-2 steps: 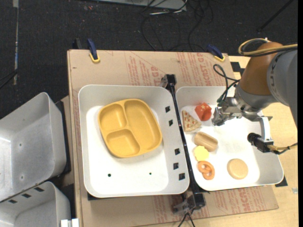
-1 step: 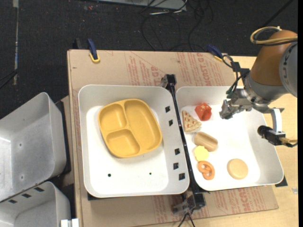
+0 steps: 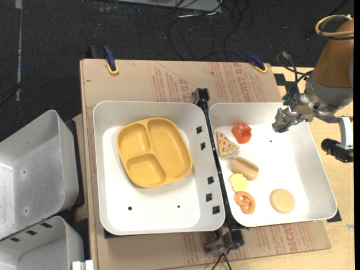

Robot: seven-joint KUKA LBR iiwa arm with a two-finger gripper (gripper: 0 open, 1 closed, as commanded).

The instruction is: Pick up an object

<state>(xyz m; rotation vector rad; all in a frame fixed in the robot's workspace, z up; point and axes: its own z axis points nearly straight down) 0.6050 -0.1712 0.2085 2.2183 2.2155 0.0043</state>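
The claw (image 3: 283,121), upper right, holds nothing; its opening I cannot tell. The red toy (image 3: 241,132) nearby looks light, rigid; grip its sides.

A divided plate (image 3: 153,151) lies in the left bin (image 3: 107,207); food pieces (image 3: 244,167) in the right bin (image 3: 315,167).

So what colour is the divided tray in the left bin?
Yellow-orange all over, plain; the tray shows clearly in the camera view.
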